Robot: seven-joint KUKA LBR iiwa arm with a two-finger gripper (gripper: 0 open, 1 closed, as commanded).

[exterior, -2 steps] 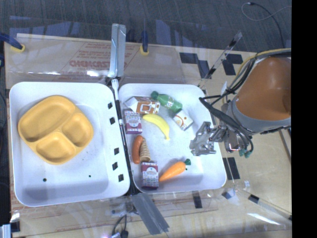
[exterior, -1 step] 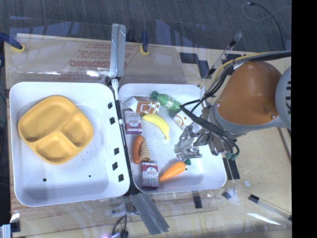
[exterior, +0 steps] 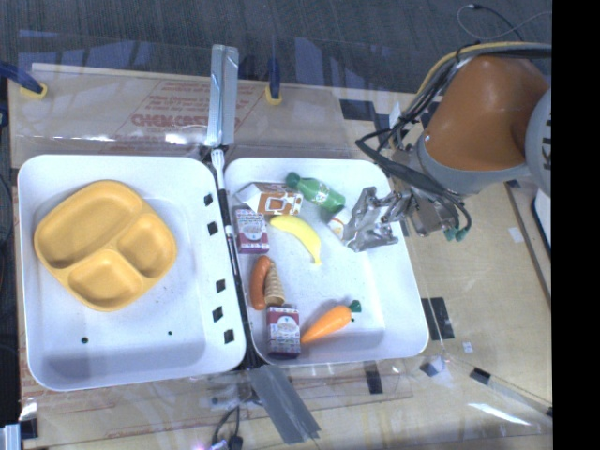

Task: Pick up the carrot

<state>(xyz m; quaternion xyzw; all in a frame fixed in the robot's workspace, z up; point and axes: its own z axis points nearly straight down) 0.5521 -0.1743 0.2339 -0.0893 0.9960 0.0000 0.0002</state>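
The carrot (exterior: 327,323), orange with a green top, lies near the front of the right bin (exterior: 405,289), its tip toward a small red box. My gripper (exterior: 367,225) hovers at the bin's right side, well behind the carrot and apart from it. Its metal fingers (exterior: 360,216) point left and down with nothing between them.
The right bin also holds a banana (exterior: 298,233), a green bottle (exterior: 316,191), an orange-and-white carton (exterior: 272,201), two small red boxes (exterior: 250,230) (exterior: 283,330) and a hot dog (exterior: 264,282). In the left bin (exterior: 56,354) sits a yellow divided plate (exterior: 103,243).
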